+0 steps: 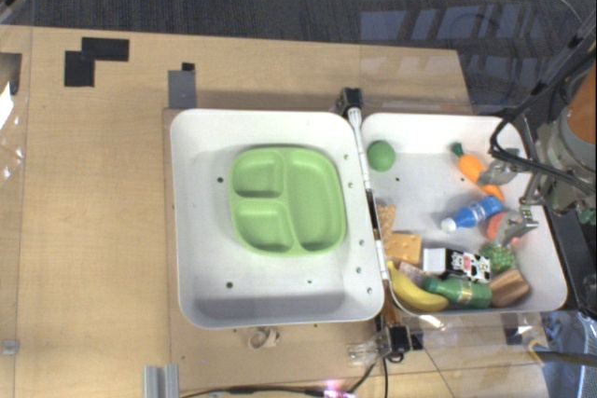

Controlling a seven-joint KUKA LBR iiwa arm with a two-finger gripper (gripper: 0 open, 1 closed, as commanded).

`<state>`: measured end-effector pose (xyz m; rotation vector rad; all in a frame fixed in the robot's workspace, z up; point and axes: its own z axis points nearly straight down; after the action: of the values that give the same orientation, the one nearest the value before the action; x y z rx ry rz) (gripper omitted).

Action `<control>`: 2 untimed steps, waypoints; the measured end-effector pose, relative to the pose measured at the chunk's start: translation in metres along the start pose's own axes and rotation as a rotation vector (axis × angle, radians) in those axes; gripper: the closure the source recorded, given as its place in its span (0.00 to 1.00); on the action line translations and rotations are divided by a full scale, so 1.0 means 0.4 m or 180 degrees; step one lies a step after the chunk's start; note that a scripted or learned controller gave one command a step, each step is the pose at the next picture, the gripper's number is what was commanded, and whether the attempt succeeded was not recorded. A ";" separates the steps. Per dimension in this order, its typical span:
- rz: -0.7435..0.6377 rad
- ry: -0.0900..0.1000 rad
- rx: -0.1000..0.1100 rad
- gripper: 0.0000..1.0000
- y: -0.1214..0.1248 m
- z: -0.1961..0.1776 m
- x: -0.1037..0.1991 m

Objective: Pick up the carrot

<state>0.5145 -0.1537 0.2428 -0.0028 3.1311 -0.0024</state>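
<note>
Gripper [512,212], jaws apart and holding nothing, over right bin [420,130]; carrot [471,165] lies just beyond them; left bin [201,200] holds green tray [284,200].

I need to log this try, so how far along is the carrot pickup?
Nothing looks done yet: the carrot lies on the floor of the right bin, near its far right corner. In hand: the hand is low over the bin's right side, nearer the blue bottle, with nothing visible between its fingers. Left: move to the carrot, grip it and lift.
</note>
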 end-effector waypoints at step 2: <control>0.1120 -0.0028 -0.0009 0.00 -0.121 0.351 -0.251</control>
<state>0.6163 -0.2022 0.1036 0.5437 3.0745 0.0048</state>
